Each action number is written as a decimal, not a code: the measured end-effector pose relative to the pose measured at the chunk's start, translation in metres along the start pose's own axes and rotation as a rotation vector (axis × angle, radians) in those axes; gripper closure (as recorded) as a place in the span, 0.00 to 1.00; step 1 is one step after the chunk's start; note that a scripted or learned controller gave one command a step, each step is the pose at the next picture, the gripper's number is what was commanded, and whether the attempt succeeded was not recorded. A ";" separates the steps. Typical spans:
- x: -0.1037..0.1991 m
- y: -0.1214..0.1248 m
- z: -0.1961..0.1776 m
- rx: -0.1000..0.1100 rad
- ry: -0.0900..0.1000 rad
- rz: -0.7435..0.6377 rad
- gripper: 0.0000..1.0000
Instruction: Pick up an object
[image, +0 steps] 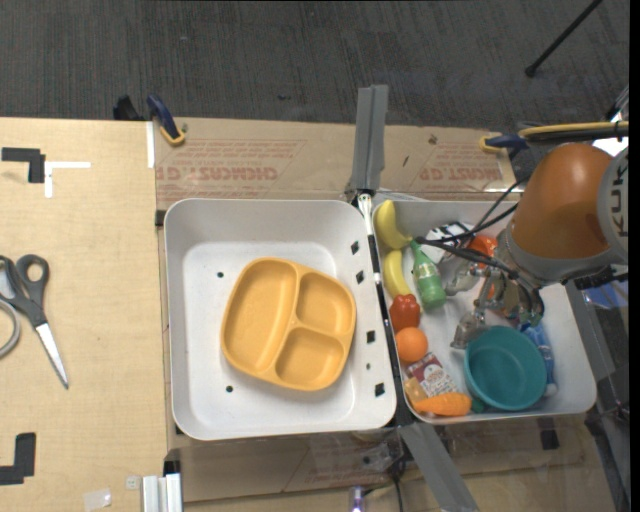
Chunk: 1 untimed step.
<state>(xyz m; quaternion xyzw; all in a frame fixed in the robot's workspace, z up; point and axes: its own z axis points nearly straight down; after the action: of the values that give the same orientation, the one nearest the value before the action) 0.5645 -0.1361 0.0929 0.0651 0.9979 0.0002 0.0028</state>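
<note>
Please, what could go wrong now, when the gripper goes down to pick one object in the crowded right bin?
1. The gripper hangs low beside the teal bowl and may strike its rim instead of gripping.
2. The green bottle, bananas, tomato and orange lie packed together, so the fingers may push a neighbour or catch two things.
3. Cables at the wrist may snag on objects.

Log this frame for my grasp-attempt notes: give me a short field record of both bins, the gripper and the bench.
left bin: yellow divided plate
right bin: banana, green bottle, red fruit, orange, teal bowl, carrot
gripper: low in the right bin, just above the teal bowl; finger state unclear
held object: none visible
bench, left side: scissors
</note>
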 end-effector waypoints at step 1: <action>0.040 0.005 0.001 -0.001 0.004 0.047 0.00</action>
<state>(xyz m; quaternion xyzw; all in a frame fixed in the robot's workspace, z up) 0.5256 -0.1263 0.0921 0.0884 0.9961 0.0008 0.0007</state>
